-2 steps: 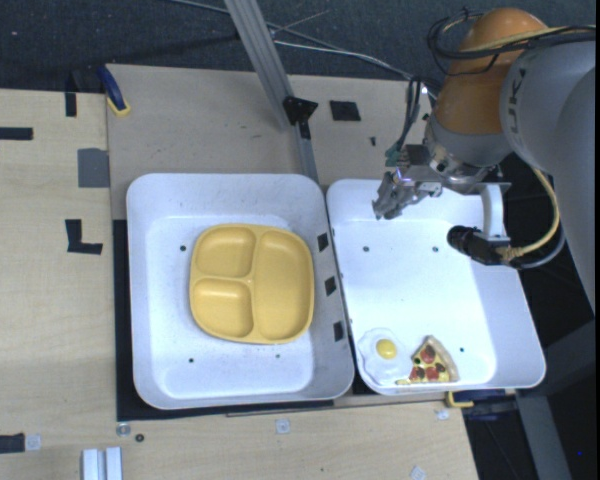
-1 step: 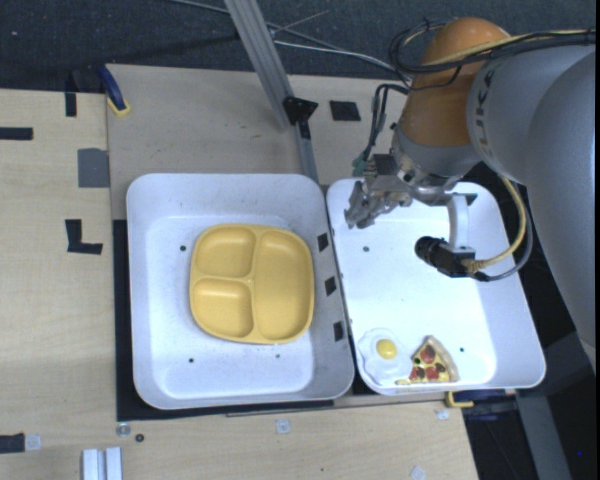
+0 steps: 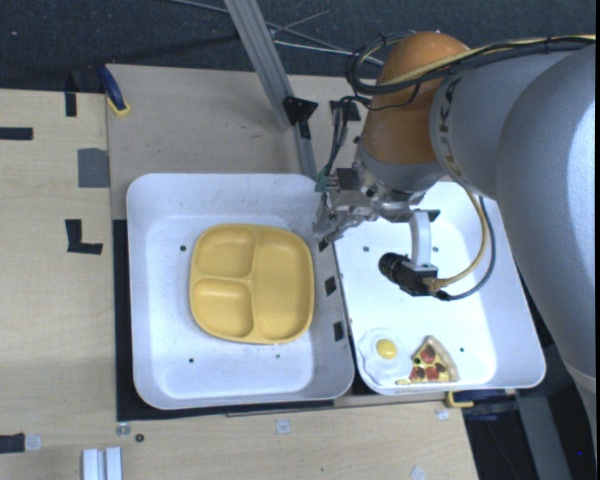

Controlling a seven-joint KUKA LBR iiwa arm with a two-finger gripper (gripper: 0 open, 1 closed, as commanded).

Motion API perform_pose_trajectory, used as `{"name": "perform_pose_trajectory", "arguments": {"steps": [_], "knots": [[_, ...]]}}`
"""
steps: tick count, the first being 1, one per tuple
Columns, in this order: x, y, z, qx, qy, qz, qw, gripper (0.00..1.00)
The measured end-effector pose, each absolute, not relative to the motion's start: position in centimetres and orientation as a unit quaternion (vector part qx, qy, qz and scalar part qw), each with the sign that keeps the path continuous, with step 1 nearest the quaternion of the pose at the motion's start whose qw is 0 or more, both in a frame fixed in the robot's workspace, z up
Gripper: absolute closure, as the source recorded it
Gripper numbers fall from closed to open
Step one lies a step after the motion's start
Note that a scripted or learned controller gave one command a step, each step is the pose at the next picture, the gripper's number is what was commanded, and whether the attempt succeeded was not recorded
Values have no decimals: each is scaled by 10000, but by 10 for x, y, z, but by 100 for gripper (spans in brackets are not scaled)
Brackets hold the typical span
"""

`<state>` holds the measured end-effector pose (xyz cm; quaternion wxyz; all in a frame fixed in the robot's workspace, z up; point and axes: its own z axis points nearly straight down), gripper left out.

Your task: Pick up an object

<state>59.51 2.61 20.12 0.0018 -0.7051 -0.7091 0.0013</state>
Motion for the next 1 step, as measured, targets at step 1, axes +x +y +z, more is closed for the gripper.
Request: {"name": "perform_pose_trajectory", "arguments": {"steps": [1], "knots": [[581, 86, 215, -7042, -7100, 0, 13, 100]]}}
